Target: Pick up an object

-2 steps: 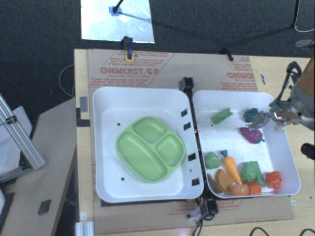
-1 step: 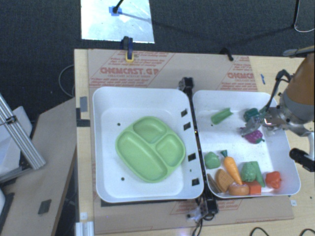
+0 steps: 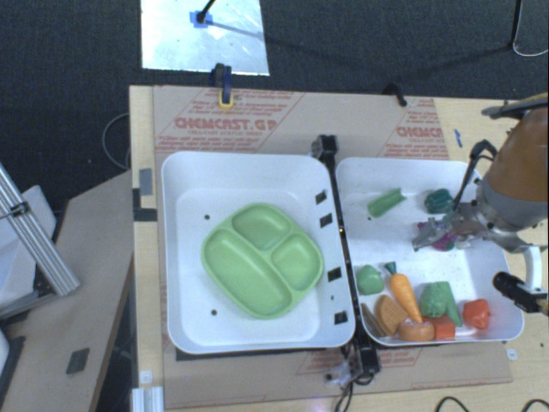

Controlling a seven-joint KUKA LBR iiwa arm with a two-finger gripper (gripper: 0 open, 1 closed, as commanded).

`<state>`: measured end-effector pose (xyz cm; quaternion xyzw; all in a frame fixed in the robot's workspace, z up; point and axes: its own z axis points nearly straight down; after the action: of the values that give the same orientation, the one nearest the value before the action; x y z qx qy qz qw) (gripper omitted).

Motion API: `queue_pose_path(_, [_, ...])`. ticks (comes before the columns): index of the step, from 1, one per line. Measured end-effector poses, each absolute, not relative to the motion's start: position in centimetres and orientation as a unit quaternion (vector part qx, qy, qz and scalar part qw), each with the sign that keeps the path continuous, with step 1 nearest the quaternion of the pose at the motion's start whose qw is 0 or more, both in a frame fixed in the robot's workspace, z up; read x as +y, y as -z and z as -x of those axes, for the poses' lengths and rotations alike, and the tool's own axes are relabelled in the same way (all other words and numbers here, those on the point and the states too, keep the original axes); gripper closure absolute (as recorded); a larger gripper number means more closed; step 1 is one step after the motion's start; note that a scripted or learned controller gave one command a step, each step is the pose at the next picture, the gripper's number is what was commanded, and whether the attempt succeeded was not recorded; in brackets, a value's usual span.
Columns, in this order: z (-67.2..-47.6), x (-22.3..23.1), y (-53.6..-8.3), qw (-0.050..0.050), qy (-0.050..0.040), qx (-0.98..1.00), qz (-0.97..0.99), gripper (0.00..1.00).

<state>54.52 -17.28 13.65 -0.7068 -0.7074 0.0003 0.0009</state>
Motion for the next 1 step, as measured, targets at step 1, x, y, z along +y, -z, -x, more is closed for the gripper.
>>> queue_pose_path(1, [-54.50,-17.22,-8.43,0.002,-0.0005,-0.708,0.707,0.00])
